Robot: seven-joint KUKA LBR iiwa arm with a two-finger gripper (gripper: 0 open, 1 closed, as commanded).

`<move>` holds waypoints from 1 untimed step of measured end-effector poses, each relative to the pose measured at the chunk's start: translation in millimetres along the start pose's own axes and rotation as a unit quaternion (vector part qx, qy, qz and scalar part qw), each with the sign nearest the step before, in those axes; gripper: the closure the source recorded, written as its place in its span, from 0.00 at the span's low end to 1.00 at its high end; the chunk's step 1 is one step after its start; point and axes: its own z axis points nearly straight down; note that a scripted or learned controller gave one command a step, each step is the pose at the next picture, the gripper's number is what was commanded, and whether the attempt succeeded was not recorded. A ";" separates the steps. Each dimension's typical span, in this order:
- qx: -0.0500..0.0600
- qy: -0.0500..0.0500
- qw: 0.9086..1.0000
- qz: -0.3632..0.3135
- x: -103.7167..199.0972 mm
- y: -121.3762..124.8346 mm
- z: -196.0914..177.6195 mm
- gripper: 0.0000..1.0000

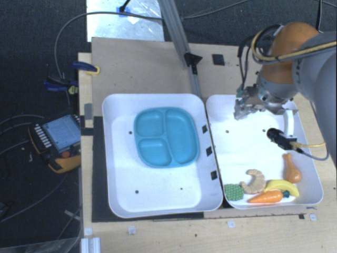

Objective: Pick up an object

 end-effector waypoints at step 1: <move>0.000 0.000 1.000 -0.002 3.7 3.8 -45.1 1.00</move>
